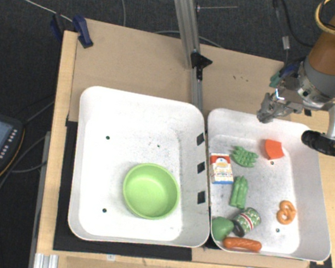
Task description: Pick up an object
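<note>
The small orange block sits near the back of the right white bin, close under the grey claw. I cannot tell what the claw holds. The block looks light and stiff. Pinch its 2 flat sides.

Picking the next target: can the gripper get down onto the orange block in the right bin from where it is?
Probably yes. The gripper hangs over the far rim of the right white bin, and the orange block lies just inside with open floor around it; the nearest neighbour, a green ridged toy, sits apart from it.
</note>
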Robot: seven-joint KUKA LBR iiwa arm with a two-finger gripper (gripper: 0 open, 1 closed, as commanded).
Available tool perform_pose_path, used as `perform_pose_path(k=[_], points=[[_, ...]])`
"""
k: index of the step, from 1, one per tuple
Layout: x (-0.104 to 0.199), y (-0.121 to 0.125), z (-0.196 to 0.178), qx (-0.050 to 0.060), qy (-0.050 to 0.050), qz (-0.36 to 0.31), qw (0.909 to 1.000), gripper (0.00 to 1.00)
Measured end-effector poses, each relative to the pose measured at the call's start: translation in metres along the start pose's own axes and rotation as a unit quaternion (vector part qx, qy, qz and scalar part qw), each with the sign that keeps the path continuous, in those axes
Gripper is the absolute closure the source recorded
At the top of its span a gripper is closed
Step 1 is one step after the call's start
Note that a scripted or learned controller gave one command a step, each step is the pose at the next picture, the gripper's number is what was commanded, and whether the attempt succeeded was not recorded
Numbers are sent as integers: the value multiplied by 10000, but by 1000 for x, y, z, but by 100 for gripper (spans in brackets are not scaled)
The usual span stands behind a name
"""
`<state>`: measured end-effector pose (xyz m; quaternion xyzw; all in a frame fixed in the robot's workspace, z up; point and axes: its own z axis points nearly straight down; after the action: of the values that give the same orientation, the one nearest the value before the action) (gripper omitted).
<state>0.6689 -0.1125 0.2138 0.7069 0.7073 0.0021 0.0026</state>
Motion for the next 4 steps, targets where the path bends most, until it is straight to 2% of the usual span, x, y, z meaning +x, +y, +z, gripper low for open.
perform_pose_path(k=[1,4], points=[[0,1,-32,13,2,1,10000,100],[131,-88,-8,33,10,-19,10000,100]])
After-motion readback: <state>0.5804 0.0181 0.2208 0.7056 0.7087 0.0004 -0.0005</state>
